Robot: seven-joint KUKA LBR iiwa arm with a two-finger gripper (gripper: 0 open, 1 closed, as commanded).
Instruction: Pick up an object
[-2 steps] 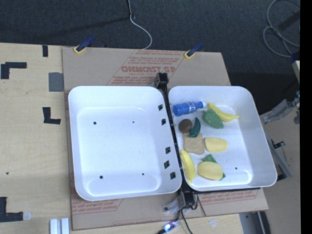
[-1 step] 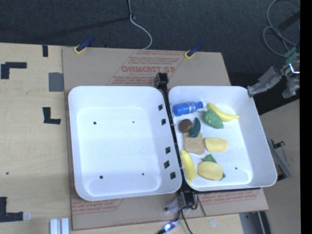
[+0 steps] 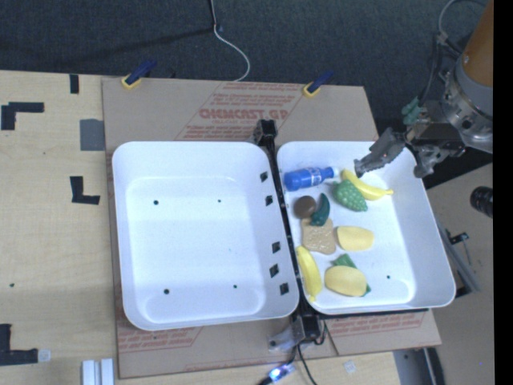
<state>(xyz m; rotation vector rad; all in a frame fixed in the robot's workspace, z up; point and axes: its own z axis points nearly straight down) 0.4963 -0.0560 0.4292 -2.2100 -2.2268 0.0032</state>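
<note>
- Nearest, in the right bin (image 3: 417, 239), the toys crowd its left half: a yellow lemon (image 3: 345, 280), a banana (image 3: 309, 271) along the divider, and a tan cracker (image 3: 319, 237).
- Farther back lie green grapes (image 3: 350, 195) and a blue bottle (image 3: 309, 177), all loose, so any could serve as the pick.
- The left bin (image 3: 192, 239) is bare.
- Farthest, the tool (image 3: 397, 155) hangs over the right bin's rear edge, fingers seemingly spread wide and gripping nothing, poised above the grapes.

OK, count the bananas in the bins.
2, both in the right bin: one banana near the far side beside the green grapes, one banana by the divider at the near-left. None looks hidden.
</note>
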